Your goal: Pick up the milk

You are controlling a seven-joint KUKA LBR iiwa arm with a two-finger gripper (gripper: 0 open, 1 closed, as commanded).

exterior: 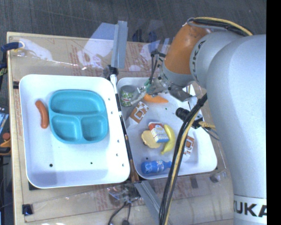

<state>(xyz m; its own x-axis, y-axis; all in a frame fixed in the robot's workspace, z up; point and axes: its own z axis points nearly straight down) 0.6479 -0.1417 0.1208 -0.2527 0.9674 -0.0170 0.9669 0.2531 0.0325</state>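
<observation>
You see the arm (pixel 225 64) reaching in from the right of the frame, its orange band over the upper part of the right bin (pixel 203 161). The gripper (pixel 147 89) sits low at that bin's upper left corner, just beside a small green-labelled can (pixel 127 98) and an orange carrot (pixel 155 98); you cannot tell how it is set. The milk (pixel 159 133), a small carton, lies mid-bin, touching a yellow banana (pixel 168 138) and a pale cookie (pixel 150 139). A blue bottle (pixel 154 167) lies below. In the left bin (pixel 33 168) rest a teal divided tray (pixel 78 115) and a sausage (pixel 42 113).
</observation>
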